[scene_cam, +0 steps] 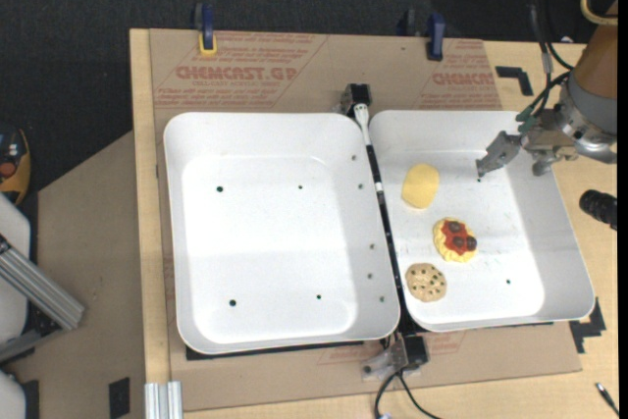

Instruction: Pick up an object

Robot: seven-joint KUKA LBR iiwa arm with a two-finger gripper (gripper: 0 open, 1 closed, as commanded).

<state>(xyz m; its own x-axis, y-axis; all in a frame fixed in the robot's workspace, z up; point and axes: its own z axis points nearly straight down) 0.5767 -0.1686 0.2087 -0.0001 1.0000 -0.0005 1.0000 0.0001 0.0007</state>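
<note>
Table (294, 64), right bin (549, 240): tool (512, 155) at its 1 o'clock, spread, holding nothing. Nearest target, yellow lump (421, 185), lies toward 8 o'clock from the tool.

My arm (597, 78) comes in from the right edge of the view, high up, with only its last stretch showing: the orange band sits above the grey wrist (589, 128). From the wrist my gripper (510, 157) reaches toward the left and slightly downward in the picture. My two fingers stand spread apart, one (494, 155) stretching out to the left with its tip lower in the view, the other (540, 162) shorter and nearer the wrist. Nothing lies between them, as far as I can tell. A dark cable (547, 44) loops up along my arm.
</note>
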